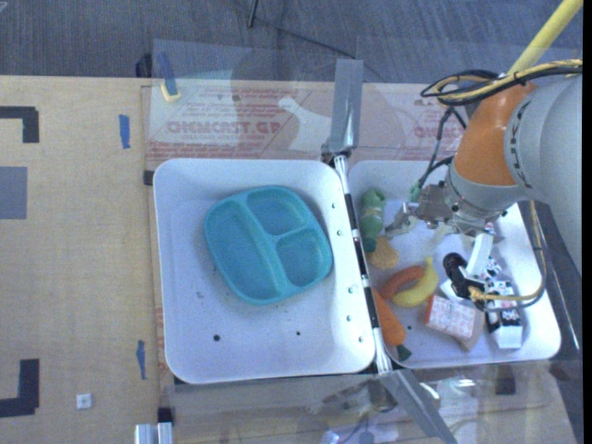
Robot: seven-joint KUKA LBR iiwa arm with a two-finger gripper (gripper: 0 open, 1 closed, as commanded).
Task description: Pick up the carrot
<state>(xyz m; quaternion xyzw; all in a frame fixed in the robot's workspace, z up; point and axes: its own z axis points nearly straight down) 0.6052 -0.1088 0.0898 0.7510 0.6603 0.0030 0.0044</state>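
The carrot (pixel 388 316) lies along the right bin's (pixel 546 336) left wall; likely light, stiff, smooth, best gripped mid-length. Whether the jaws (pixel 427 209) are released, I cannot tell.

Carrot (pixel 388 315) hemmed — bin wall (pixel 374 331) left, banana (pixel 415 285) above (right side freer).

A teal divided plate (pixel 268 244) sits in the white left bin (pixel 185 340). In the white right bin (pixel 546 340), an orange carrot (pixel 388 317) with a green top lies at seven o'clock, by a yellow banana (pixel 418 287) and a green toy (pixel 372 213).
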